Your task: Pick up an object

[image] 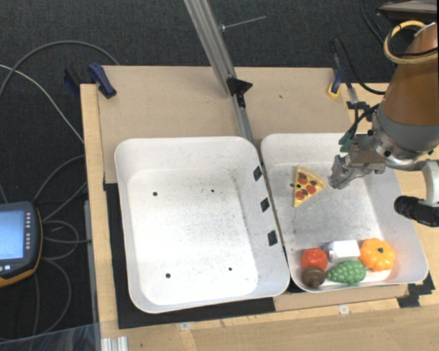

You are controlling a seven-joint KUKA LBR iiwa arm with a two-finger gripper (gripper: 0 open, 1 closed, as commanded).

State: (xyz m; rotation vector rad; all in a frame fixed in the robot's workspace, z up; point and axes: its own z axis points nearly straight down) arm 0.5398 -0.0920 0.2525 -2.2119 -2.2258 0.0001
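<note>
The bench carries two shallow white bins side by side. The left bin shows a bare, speckled floor. The right bin holds all the loose items. A pizza slice, yellow with red spots, lies flat in the upper half of the right bin, nearer that bin's left wall than its right one, its tip pointing toward the bin's near edge. Along the near edge of the same bin sits a tight cluster: a red tomato, a dark brown round item at the near-left corner, a green bumpy vegetable, a white block and an orange pumpkin toward the near-right corner; these pieces touch or nearly touch one another. The arm enters from the right, its orange band above the grey wrist. The gripper hangs over the upper part of the right bin, just beside the pizza slice on that slice's right side. Whether the gripper is released or clenched cannot be told from this angle, and nothing is seen grasped by it. The pizza slice rests on the bin floor.
</note>
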